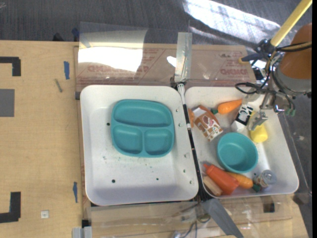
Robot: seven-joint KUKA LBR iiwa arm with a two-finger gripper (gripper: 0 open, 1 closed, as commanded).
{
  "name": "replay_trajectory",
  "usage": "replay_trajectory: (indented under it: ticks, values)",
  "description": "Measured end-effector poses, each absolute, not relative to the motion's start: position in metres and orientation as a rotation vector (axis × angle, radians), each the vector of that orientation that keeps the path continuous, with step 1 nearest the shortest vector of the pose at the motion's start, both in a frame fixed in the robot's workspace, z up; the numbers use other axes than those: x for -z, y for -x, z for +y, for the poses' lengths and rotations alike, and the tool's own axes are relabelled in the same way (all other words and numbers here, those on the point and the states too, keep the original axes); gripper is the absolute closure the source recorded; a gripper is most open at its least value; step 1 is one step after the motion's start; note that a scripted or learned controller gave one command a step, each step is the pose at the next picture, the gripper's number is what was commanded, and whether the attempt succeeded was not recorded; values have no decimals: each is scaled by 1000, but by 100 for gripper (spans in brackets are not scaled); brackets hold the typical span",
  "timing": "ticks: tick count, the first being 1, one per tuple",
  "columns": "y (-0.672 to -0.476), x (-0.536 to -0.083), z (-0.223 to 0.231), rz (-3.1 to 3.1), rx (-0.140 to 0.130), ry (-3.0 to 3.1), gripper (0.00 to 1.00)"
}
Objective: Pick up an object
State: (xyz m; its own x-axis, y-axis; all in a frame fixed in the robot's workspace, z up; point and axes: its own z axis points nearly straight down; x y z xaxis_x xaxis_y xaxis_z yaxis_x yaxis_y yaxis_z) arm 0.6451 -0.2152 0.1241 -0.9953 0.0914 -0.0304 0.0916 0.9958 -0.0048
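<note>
Hovering at the right bin's 2 o'clock corner, gripper points down at a small yellow object; cannot tell how the fingers stand. Just beside it at 9 o'clock, a white-and-black item. Orange carrot at 11 o'clock of the bin, printed carton below it. Teal bowl mid-bin; red-orange bottle at 7 o'clock. Left bin carries a teal divided plate. Tan wood worktop; dark grey floor at 12 o'clock.
</note>
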Motion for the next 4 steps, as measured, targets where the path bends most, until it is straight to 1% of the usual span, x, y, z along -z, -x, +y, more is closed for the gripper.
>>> replay_trajectory:
  ticks: [1, 2, 3, 4]
  values:
    - [-663, -111, -224, 3113, 5, -181, 0]
    - [-643, -92, -221, 3119, 2, -241, 0]
    - [-639, -88, -187, 3102, -2, -458, 0]
    - [-640, -88, -122, 3049, -4, -733, 0]
